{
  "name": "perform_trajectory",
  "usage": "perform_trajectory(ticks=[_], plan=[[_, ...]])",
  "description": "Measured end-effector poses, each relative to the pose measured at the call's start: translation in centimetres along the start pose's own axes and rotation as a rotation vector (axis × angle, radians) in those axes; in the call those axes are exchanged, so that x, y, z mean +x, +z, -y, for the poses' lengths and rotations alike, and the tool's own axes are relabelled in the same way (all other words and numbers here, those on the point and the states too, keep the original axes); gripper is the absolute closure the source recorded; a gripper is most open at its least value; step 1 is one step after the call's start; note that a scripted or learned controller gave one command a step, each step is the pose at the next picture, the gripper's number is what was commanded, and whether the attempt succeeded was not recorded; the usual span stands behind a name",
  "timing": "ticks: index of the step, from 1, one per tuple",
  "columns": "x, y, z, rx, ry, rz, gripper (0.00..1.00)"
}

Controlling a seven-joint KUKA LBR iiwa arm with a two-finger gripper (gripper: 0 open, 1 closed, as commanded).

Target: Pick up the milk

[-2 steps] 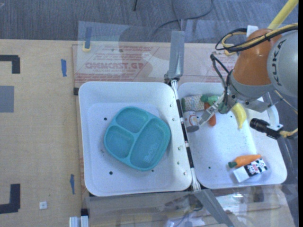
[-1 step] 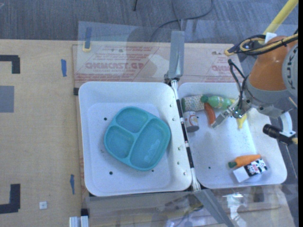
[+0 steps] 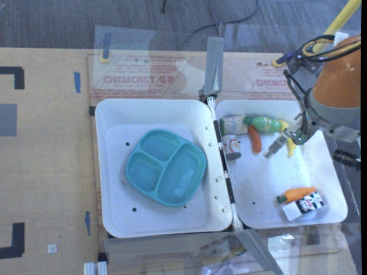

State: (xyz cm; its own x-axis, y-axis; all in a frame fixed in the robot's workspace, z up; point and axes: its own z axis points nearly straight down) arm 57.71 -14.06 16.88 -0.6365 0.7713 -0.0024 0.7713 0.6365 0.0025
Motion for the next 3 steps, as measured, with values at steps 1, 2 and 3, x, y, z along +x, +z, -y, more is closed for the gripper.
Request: perform_trajectory(ticks=[1, 2, 3], plan=[[-7.2, -12.7, -4.6, -0.002, 0.035, 0.004, 0.00], [-7.2, -14.0, -4.8, -0.006, 0.031, 0.011, 1.00], [-9.5, -24.8, 1.7, -0.002, -0.219, 0.007, 1.00]])
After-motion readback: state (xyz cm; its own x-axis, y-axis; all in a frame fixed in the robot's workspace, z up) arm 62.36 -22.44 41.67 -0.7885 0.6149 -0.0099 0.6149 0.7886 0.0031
